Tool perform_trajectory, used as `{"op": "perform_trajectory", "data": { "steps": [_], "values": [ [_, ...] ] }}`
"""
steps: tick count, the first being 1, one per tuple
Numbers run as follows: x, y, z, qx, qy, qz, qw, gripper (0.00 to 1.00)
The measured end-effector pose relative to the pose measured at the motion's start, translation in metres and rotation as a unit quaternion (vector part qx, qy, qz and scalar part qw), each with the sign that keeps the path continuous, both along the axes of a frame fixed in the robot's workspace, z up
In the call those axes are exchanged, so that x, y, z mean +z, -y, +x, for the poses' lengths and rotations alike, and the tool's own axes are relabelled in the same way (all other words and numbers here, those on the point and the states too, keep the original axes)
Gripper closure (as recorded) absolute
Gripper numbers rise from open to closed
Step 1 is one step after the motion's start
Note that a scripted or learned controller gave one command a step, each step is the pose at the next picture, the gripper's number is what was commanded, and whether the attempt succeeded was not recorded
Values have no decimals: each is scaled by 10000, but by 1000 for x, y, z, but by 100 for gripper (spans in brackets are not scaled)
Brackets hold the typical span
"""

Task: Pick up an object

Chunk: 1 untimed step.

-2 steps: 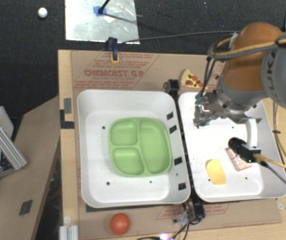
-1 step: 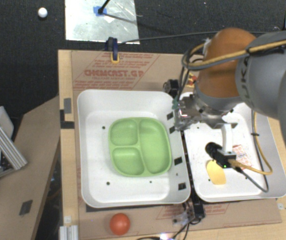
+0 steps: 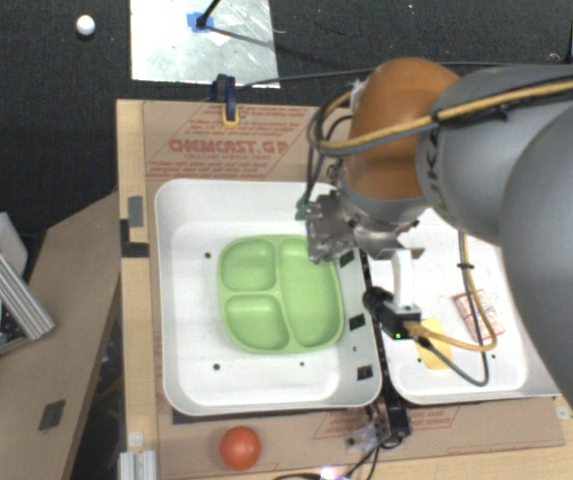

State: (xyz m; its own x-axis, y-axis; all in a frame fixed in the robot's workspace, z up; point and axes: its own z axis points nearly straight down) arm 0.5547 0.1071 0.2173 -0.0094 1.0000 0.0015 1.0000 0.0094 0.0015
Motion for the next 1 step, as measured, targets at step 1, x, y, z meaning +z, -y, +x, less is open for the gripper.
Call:
{"op": "perform_trajectory", "data": {
  "steps": [1],
  "values": [
    [0, 3, 0, -28, -2, -5, 10000, 0]
  ]
}}
